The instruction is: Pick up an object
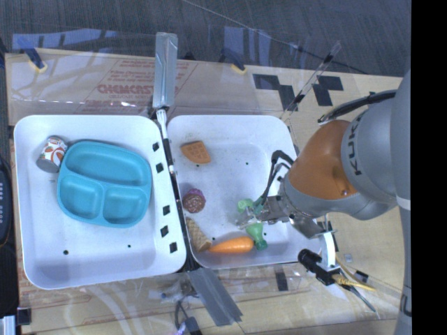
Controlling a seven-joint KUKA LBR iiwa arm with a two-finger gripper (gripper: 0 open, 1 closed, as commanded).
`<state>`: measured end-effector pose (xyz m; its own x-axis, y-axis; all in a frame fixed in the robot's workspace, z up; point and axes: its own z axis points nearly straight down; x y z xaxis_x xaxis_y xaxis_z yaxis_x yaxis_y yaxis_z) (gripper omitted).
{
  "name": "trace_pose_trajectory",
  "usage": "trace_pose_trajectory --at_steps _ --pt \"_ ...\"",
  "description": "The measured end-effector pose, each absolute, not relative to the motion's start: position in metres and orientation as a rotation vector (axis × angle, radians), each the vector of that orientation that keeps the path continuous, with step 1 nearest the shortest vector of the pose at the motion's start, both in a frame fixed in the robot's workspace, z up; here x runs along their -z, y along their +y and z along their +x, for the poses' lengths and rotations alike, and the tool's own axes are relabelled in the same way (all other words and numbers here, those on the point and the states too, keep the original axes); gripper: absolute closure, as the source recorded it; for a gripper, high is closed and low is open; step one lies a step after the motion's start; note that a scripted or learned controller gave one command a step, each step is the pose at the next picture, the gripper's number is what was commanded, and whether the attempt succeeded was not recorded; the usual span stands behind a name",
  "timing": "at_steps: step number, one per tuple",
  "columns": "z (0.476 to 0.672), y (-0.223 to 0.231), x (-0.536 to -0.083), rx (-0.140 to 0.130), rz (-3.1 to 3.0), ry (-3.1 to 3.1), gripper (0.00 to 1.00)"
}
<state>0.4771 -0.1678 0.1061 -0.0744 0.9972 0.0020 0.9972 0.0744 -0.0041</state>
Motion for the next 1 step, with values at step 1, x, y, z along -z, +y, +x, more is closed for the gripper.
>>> trace_pose_trajectory --at_steps 1 --pt "0.5169 -0.1241 -0.2271 0.008 -2.181 -2.267 1.00"
